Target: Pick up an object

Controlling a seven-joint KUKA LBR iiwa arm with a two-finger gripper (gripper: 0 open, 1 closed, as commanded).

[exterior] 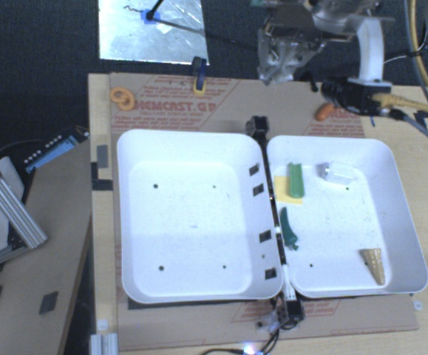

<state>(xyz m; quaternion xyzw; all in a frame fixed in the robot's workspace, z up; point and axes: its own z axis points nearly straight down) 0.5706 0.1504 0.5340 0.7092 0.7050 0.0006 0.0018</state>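
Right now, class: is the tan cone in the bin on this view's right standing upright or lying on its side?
Lying on its side. The cone rests flat on the bin floor, near corner.

Contents of the right-hand shallow white bin (pixel 398 191), four items, all lying flat and apart from the arm:

1. Flat green rectangular bar (pixel 296 180), lengthwise up the bin, resting partly over a small yellow square pad (pixel 279 191) near the left wall.
2. Dark green curved plastic piece (pixel 288 228), just below the bar.
3. Small clear plastic object (pixel 335 172), near the back wall.
4. Tan ridged cone (pixel 374 264), front right corner, tip pointing forward.
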